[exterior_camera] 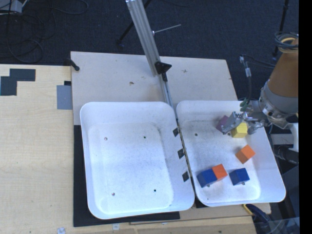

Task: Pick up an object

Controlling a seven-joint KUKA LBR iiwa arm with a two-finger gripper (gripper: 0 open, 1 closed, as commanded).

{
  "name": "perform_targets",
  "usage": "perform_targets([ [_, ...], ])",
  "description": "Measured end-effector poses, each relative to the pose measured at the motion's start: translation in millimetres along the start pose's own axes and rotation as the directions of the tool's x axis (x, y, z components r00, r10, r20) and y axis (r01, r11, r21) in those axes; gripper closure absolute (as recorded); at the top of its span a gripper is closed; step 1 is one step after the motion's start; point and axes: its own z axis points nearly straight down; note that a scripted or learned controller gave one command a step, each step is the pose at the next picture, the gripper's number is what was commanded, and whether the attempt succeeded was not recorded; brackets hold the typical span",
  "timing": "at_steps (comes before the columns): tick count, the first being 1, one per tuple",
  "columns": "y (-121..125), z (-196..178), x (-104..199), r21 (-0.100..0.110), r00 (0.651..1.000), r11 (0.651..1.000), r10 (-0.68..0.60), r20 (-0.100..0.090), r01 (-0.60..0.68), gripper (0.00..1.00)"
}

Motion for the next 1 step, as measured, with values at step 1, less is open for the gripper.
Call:
perform_targets([
  [1,55.1,125.3,-36.9,0.0,1.0,1.0,-0.005,-0.005,0.005,0.0],
])
